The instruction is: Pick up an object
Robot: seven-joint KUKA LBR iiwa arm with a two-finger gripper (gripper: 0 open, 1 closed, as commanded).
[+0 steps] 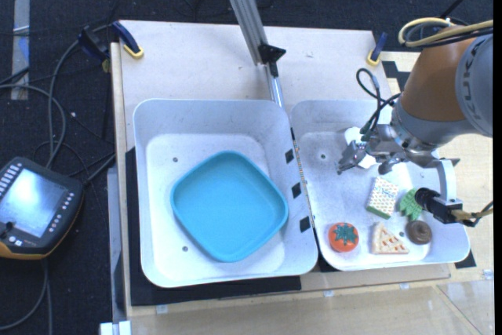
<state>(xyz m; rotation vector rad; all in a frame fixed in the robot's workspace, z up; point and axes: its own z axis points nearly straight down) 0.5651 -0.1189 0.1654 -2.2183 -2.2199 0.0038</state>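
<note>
Under your claw [354,157], whose grip you cannot tell, the small green-dotted white block [383,196] looks light and stiff; pinch its flat sides

The arm [443,94] reaches in from the right, wrist bent downward; its pincer [354,157] hangs low, fingers slightly parted.

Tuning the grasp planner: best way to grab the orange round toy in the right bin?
Come straight down on the orange round toy and close across its middle. It lies low and rounded on the floor of the right bin, so no side offers an edge. Set the fingers along the line toward the far wall: the bin's wall is close on its left and the wedge-shaped toy on its right.
</note>
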